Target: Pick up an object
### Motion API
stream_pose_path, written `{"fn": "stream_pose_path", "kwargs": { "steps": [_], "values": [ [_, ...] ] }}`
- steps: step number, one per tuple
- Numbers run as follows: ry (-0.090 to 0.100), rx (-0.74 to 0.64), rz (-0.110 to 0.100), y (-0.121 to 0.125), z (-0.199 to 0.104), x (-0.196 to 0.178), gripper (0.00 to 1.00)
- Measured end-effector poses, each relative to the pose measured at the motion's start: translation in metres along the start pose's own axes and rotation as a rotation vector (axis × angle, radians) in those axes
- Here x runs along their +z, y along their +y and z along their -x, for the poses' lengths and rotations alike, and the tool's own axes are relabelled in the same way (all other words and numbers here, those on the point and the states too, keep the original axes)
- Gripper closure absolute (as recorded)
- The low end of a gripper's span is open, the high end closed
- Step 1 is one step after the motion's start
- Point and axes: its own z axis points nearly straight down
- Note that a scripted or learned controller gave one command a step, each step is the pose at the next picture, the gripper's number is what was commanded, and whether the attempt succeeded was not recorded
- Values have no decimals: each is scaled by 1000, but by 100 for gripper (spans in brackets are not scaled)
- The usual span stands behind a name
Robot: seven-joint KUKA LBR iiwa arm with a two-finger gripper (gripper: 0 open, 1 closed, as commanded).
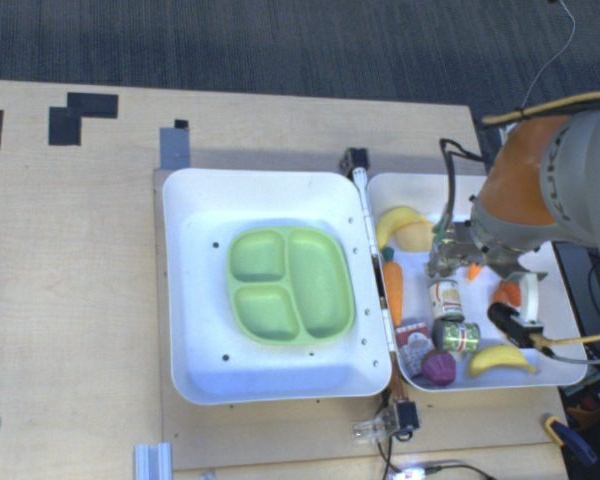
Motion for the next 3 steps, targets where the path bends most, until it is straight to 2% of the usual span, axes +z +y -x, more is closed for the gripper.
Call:
{"fn": "stream_pose_path", "kwargs": {
  "steps": [1, 2, 3],
  "values": [
    [0, 0, 0, 0, 0, 0, 0],
    [1, -2, 2, 1, -1, -11, 100],
    [1, -2, 2, 1, -1, -11, 0]
  ]
}}
